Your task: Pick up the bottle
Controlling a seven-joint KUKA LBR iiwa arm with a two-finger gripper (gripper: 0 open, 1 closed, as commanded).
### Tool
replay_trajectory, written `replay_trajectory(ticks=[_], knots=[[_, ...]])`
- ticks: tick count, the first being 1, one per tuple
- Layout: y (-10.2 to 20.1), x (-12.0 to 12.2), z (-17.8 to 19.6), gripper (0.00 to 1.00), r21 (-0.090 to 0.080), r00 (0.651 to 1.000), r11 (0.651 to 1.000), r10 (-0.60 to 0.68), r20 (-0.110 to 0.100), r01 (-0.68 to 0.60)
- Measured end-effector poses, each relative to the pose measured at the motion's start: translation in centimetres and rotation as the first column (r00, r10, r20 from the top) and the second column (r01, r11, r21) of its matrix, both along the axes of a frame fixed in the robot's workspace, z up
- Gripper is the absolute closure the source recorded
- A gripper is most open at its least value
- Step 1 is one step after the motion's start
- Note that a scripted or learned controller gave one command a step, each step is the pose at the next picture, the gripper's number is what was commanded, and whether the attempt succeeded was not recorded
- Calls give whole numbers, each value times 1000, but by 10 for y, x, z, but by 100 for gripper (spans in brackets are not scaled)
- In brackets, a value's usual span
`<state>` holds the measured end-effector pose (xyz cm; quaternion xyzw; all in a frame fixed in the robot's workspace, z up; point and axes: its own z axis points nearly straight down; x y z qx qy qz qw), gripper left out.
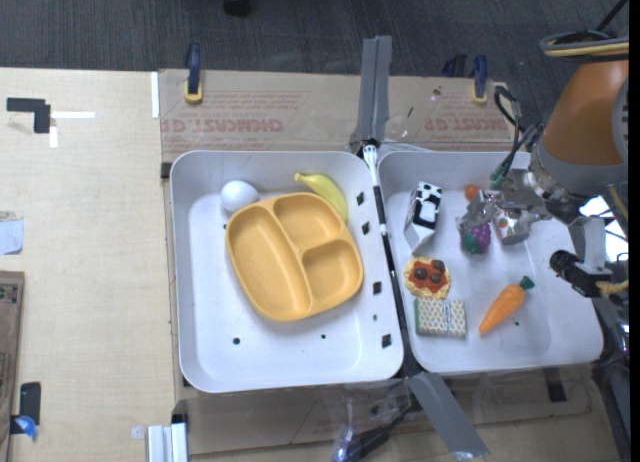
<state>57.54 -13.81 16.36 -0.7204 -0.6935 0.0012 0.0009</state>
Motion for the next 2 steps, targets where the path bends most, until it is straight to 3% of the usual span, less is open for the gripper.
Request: replay_trajectory(ticks=[1, 2], knots=[[26, -5, -72, 0, 0, 999, 999, 41, 1, -41], [-14, 43, -72, 0, -1, 997, 997, 71, 3, -71]])
